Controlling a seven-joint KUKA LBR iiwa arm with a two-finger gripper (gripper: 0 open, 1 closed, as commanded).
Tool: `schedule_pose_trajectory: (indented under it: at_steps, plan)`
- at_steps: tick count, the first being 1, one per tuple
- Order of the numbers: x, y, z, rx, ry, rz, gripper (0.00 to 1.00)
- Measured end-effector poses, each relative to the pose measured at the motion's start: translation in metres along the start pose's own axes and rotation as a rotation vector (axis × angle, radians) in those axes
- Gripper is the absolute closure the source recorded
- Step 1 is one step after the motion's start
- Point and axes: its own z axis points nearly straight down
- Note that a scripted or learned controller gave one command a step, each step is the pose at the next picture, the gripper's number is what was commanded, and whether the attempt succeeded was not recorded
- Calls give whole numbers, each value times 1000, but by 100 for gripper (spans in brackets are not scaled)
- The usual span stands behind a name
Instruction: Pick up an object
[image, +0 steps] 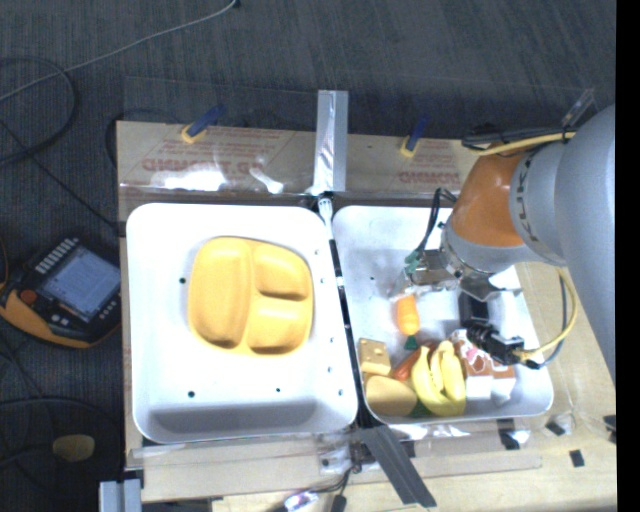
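A small orange carrot-shaped toy (407, 315) lies in the right bin (375, 240), short and stubby, bright orange with a paler, yellowish top end, lying roughly upright in the view on the white floor near the bin's middle. The gripper (432, 268) hangs just above and a little to the right of it, close by but not touching that I can see; the dark wrist parts hide its tips, so I cannot tell how it is set. The grey arm (565, 200) with its orange band reaches in from the right over this bin. Below the carrot, along the bin's near edge, sits a huddle of toy food: a bunch of bananas (441, 377), a tan wedge like cheese (374, 356), a yellowish rounded piece (390, 397) and a red-and-white packet (487, 367). In the left bin (160, 380) lies a yellow divided plate (250, 295), well apart from the gripper.
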Motion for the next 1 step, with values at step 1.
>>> schedule_pose_trajectory:
  at_steps: [1]
  plan:
    - [61,8,-82,20,-2,170,100]
